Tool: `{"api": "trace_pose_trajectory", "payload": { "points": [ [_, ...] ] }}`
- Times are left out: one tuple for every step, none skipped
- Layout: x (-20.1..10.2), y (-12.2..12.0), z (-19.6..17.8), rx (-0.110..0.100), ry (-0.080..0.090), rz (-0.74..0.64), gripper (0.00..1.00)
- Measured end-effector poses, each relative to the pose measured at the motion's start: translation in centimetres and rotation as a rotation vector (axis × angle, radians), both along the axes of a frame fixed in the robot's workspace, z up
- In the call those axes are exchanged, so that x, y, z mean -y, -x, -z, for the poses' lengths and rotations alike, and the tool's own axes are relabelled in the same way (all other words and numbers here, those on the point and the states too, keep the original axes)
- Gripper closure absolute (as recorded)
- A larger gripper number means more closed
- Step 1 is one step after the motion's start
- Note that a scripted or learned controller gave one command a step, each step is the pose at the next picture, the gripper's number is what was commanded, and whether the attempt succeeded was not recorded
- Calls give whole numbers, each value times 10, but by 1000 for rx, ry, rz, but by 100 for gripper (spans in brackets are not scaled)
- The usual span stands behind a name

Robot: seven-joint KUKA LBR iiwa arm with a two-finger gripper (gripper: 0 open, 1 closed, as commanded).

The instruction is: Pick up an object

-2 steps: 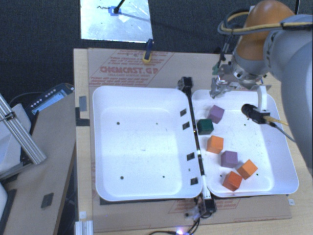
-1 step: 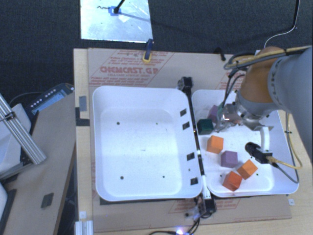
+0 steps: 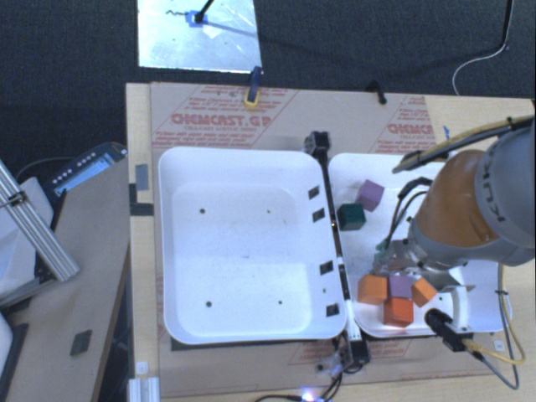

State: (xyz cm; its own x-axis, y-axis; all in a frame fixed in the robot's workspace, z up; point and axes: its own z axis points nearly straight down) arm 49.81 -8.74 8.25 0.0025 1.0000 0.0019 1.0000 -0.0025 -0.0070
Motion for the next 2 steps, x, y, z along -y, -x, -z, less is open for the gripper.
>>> {"api": "trace_pose_trajectory", "payload": {
  "points": [
    [-4,-56,-27,13,3,-8,100],
    [-49,-94,-107,19,1,-13,100]
  ]
}}
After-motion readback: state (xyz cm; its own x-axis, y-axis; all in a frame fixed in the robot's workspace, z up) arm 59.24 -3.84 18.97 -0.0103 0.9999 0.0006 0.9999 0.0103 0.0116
